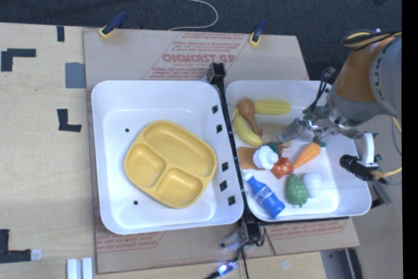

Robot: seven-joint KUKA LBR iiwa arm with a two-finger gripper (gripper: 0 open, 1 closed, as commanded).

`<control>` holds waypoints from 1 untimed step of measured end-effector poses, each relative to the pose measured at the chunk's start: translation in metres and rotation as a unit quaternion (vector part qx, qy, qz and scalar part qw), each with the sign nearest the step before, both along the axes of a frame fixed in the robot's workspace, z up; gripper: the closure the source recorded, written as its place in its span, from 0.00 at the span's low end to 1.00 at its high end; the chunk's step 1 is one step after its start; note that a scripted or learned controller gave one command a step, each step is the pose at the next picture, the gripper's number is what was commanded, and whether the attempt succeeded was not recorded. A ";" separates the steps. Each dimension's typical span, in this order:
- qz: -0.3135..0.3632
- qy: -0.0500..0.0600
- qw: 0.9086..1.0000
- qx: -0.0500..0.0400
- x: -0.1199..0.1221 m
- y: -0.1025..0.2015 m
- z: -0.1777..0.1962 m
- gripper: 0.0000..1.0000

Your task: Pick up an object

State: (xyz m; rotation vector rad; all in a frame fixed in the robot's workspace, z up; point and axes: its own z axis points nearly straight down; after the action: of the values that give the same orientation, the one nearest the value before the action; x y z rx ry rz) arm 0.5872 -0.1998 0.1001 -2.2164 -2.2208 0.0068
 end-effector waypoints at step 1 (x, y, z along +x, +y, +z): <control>0.000 -0.003 1.000 -0.001 0.001 0.000 -0.015 0.00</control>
State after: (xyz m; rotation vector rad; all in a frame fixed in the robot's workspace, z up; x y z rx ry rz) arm 0.5881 -0.1996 0.0855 -2.2207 -2.2249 0.0026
